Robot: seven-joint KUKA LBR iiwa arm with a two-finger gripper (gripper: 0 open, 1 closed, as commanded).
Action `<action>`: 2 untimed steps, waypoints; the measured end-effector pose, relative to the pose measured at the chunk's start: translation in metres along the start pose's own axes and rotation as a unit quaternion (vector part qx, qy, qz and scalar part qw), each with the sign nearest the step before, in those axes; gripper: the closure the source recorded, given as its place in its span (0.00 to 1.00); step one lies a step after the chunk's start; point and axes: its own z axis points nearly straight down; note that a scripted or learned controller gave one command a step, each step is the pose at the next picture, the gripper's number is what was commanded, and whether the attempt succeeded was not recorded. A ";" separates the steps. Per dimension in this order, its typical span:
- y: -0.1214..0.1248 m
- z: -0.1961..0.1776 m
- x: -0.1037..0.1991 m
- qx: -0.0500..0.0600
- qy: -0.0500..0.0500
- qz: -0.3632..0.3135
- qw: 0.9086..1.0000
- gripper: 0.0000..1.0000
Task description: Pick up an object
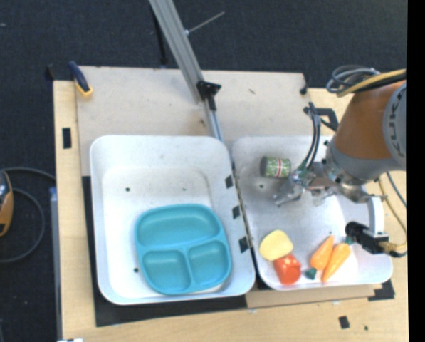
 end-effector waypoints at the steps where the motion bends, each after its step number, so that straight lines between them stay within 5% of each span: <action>1: -0.010 0.052 0.003 0.000 0.000 0.000 1.000 0.00; 2: -0.009 0.075 0.001 -0.003 -0.001 0.000 1.000 0.00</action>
